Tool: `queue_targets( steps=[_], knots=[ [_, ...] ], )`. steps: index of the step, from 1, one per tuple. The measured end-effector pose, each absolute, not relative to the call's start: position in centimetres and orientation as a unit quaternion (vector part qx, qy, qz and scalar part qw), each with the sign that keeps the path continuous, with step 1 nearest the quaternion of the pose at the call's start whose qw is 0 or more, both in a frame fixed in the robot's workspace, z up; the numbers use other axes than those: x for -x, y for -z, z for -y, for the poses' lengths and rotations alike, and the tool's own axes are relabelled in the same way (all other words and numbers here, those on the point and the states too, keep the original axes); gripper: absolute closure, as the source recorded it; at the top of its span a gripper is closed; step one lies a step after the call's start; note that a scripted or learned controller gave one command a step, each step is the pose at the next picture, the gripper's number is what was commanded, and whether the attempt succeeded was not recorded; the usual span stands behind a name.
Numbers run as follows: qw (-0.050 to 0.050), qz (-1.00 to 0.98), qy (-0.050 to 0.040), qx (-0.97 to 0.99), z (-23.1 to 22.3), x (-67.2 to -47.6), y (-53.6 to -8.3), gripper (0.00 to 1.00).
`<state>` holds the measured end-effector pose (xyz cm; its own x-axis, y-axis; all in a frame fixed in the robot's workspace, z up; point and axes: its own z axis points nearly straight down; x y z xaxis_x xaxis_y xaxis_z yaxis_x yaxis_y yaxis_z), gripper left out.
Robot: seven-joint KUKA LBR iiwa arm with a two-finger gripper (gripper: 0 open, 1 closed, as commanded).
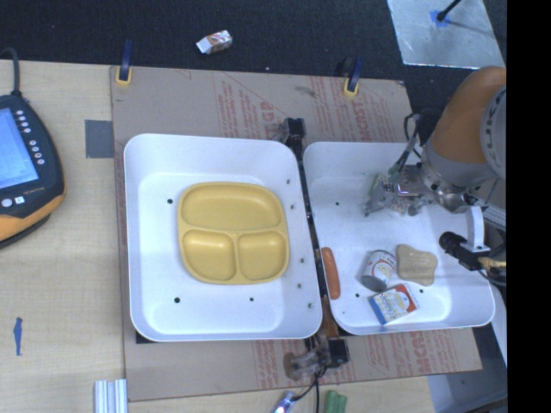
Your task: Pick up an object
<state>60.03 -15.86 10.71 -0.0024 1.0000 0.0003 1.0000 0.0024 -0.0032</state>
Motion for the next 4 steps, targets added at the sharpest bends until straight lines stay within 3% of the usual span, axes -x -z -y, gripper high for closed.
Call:
queue_targets(
  steps=[1, 2, 3, 4],
  knots=[
    [-0.002, 0.709, 0.0009, 0.705, 17.0, -64.2, -9.6, 0.0],
    [0.001, 0.708, -0.0001, 0.706, 14.8, -65.7, -11.2, 0.0],
    [0.0, 0.708, 0.0003, 0.706, 15.3, -65.8, -9.6, 0.0],
    [-0.003, 0.71, 0.0, 0.705, 15.5, -65.9, -10.8, 1.0]
  ],
)
